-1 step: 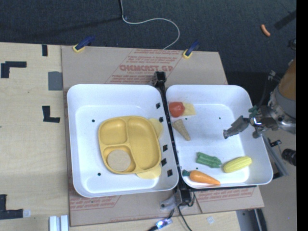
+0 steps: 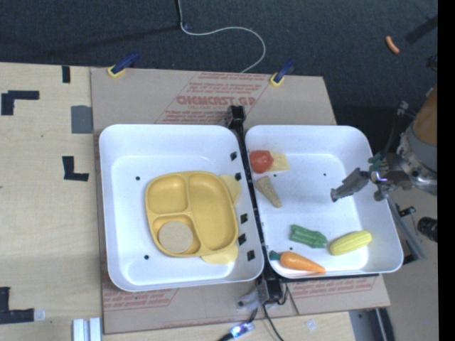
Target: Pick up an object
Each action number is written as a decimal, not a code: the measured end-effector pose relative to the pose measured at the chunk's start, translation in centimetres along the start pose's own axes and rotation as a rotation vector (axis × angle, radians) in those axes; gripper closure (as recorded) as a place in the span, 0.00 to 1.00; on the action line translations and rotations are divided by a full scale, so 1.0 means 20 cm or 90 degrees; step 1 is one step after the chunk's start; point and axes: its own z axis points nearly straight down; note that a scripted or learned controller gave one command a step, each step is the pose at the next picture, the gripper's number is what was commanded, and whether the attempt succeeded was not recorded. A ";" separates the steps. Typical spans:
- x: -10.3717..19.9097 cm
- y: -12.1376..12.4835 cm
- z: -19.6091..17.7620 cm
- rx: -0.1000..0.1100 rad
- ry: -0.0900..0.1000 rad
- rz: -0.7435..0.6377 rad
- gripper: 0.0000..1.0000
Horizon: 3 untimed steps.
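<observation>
The right bin (image 2: pixel 355 139) holds several toy foods. A red tomato (image 2: pixel 260 160) rests against a pale yellow slice (image 2: pixel 279 162) at the bin's far left. Just nearer lies a tan wedge (image 2: pixel 269 190). Along the near wall lie a green pod (image 2: pixel 308 236), a yellow corn cob (image 2: pixel 350 242) and an orange carrot (image 2: pixel 301 262). My gripper (image 2: pixel 350 186) reaches in from the right, over the bin's right half. It sits beyond the corn cob and apart from every item.
The left bin (image 2: pixel 117 190) holds a yellow divided plate (image 2: pixel 202 204) with a round tan disc (image 2: pixel 175 236) in its near compartment. A dark clip divider (image 2: pixel 245 190) joins the two bins. Both stand on a cardboard sheet (image 2: pixel 206 98).
</observation>
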 end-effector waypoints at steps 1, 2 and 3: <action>-0.02 -0.05 0.26 0.003 0.001 0.001 0.00; -0.04 -0.08 0.57 0.005 0.002 0.001 0.00; -0.06 -0.08 0.80 0.003 0.001 0.000 0.00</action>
